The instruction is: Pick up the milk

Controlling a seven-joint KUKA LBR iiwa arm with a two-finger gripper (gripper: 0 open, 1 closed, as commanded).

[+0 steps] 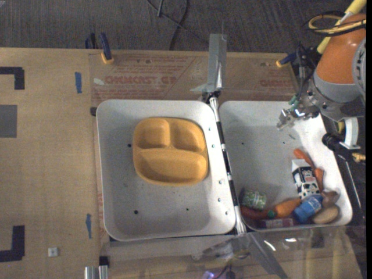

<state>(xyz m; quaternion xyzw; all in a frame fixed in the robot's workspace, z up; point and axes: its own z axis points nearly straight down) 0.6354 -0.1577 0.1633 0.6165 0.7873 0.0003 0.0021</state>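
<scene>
The milk (306, 178) is a small white carton with black cow patches, lying near the right wall of the right bin (256, 150). My gripper (289, 117) hangs over the bin's far right corner, well above and behind the carton. Nothing is visible between its fingers.
Around the milk lie a carrot (306, 158), a blue bottle (307, 207), an orange carrot piece (285, 207), a green can (254, 199) and a potato (325, 215). The left bin (116, 156) holds an orange divided plate (171, 150). A metal divider (216, 63) stands between the bins.
</scene>
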